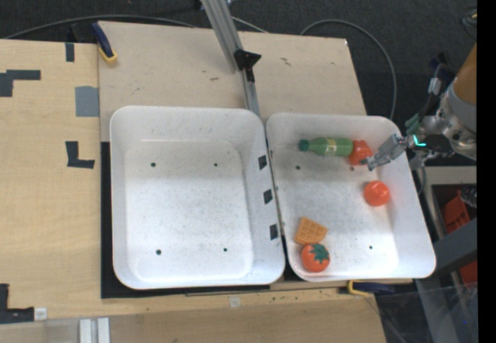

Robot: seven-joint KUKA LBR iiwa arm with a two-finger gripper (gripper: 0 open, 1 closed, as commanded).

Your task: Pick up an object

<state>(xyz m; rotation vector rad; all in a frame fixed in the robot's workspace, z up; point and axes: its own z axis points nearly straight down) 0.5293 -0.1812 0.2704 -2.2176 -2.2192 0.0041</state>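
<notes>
gripper [377, 157] at right white bin's [411, 256] edge by green plastic bottle [327, 147]; claw state unclear; centre over bottle before descending

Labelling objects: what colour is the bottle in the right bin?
Green, with a yellowish label: the bottle lies on its side near the bin's far wall, in the camera view.

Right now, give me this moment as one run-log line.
gripper: over right bin far edge, nothing seen held | nearest: green bottle, orange piece | also: orange ball, waffle, tomato
</notes>
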